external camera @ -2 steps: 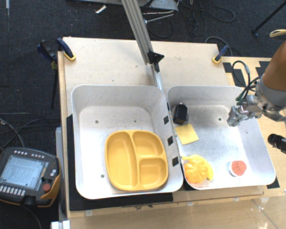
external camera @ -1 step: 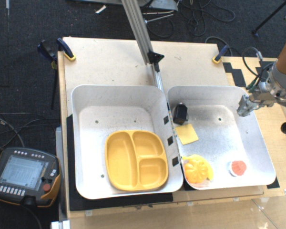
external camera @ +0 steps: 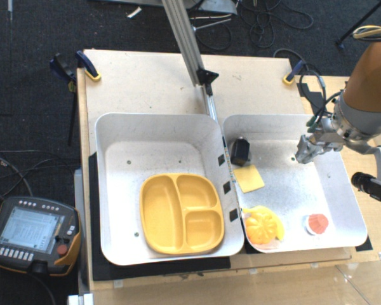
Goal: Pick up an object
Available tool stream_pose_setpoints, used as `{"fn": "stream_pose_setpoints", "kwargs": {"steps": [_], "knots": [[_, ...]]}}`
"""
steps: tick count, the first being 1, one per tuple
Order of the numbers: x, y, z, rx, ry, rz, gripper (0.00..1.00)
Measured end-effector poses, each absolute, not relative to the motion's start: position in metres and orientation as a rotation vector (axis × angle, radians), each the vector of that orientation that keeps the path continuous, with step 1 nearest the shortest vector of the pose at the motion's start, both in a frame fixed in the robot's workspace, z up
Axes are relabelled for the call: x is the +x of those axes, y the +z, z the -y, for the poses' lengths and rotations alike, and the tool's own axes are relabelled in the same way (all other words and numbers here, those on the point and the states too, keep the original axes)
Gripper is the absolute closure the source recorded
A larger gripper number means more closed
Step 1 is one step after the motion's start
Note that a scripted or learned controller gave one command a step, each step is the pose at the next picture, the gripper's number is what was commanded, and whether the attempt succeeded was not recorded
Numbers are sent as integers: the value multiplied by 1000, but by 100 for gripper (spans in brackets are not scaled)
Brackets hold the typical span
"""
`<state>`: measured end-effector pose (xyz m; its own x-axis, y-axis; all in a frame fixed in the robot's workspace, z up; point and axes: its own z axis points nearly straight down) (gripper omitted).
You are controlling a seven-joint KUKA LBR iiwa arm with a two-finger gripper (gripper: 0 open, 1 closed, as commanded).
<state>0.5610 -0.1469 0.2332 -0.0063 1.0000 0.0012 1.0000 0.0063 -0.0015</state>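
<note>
1. The gripper (external camera: 305,154) hangs over the far right part of the right bin (external camera: 343,189), with nothing visible between its fingers. From this slanted angle I cannot tell whether the jaws stand wide or narrow.
2. No single object is named, so the relation that matters is which item lies closest. The yellow square (external camera: 249,178) and the small black block (external camera: 240,150) both sit toward the bin's left wall, to the gripper's left in the view. The block lies roughly level with the gripper, and the square a little nearer the camera.
3. The square lies flat, turned slightly off the bin's edges, touching or just beside the block. As a judgement, its thinness makes it a hard thing to pinch.
4. The yellow flower-shaped toy (external camera: 263,226) rests at the bin's near left corner, and the red disc (external camera: 317,223) near the front edge, almost straight toward the camera from the gripper.
5. The yellow divided plate (external camera: 181,213) lies in the left bin (external camera: 114,170), well apart from the gripper.
</note>
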Motion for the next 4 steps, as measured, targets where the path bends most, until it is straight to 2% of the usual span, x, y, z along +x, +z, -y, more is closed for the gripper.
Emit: {"fn": "stream_pose_setpoints", "kwargs": {"steps": [3, 4], "knots": [[536, 254, -16, -2211, -2, 2230, 100], [521, 256, -66, -2210, 0, 2230, 100]]}}
